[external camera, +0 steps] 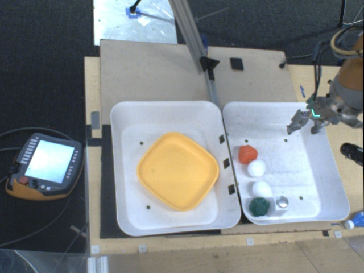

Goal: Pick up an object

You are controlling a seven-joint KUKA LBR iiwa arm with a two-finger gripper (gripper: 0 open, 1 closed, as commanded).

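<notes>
My tool (305, 124) hangs spread and empty at the right bin's (325, 169) two o'clock, well apart from the orange ball (247, 154) and white balls (256, 168) clustered at seven o'clock, where I fear crowding could spoil a grasp.

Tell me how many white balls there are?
2, both in the right bin: one white ball just below the orange ball, the other just above the green ball.
</notes>
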